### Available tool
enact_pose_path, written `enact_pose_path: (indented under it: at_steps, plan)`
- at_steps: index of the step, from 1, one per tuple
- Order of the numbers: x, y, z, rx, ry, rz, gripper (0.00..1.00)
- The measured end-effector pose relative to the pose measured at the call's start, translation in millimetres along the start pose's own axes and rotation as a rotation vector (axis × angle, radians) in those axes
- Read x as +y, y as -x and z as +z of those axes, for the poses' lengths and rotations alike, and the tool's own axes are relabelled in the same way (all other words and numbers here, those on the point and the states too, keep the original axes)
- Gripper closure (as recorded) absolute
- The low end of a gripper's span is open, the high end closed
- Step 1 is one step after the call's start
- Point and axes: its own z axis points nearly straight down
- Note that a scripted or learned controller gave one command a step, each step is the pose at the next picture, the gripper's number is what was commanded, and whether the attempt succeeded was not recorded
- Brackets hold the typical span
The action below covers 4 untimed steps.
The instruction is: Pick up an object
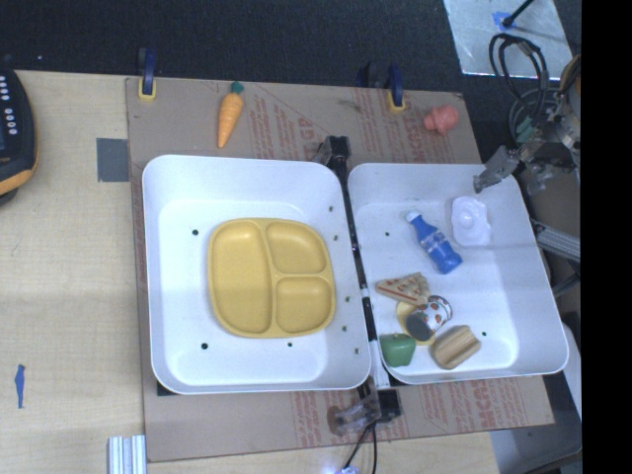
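Blue plastic bottle (435, 244) lies tilted in right white bin (538, 314), beside clear white plastic cup (470, 220). Below: tan wedge (403, 288), green block (398, 349), brown bread-like piece (455, 347). Gripper (491, 174) hangs at bin's upper right rim; grip state cannot be told.

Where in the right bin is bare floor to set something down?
Right bin: bare along the right wall, beside the blue bottle and white object, and near the left wall's upper part. Crowded at the front: sandwich slice, green piece, bread roll.
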Motion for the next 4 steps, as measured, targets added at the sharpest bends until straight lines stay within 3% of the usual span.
enact_pose_path:
  at_steps: [1,2,3,4]
  plan:
    - [-44.3,-55.1,106.7,0.006,-0.014,-0.004,0.00]
    - [5.4,-78.5,147.2,0.000,0.001,-0.005,0.00]
    - [4.7,-75.6,133.6,-0.001,0.001,-0.003,1.00]
    - [-12.8,-77.3,145.6,0.000,-0.004,0.001,1.00]
